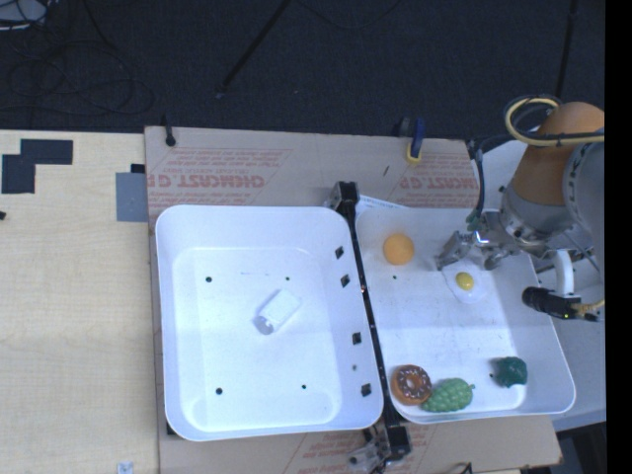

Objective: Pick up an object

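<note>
Jaws are hard to read from up here, so I cannot tell their state. Nothing is seen between them. The gripper [464, 255] hangs over the right bin [538, 363], just beside a small yellow thing [464, 282]. It could slip away if the gripper comes down a bit to one side. An orange ball [398, 249] sits near and could roll if bumped. In this bin I count 1 ball, 1 yellow thing, 1 donut [410, 384], 1 green bunch [449, 395], 1 dark green piece [511, 370]. The left bin [188, 363] holds 1 white block [277, 310].
</note>
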`<action>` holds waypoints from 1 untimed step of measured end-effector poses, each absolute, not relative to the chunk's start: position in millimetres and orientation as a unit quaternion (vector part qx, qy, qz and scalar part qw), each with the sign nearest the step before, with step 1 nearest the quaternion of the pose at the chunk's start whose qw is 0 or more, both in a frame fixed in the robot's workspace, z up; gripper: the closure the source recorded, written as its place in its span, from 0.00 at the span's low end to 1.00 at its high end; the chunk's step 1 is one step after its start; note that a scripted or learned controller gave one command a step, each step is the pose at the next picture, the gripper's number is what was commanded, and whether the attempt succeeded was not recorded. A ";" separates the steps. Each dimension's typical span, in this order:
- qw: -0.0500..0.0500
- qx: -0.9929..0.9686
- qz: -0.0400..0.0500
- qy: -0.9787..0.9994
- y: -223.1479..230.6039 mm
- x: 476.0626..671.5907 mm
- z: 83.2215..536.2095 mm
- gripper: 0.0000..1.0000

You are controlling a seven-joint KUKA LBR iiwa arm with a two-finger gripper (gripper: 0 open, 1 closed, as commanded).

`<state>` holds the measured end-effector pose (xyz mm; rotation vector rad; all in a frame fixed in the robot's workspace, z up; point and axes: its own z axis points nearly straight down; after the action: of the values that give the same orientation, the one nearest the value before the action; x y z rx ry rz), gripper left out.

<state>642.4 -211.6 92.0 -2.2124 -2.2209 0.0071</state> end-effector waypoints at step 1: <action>0.001 -0.705 0.001 -0.709 -212.0 644.1 107.5 1.00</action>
<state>644.1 -212.0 107.5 -2.2139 -2.2263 0.0032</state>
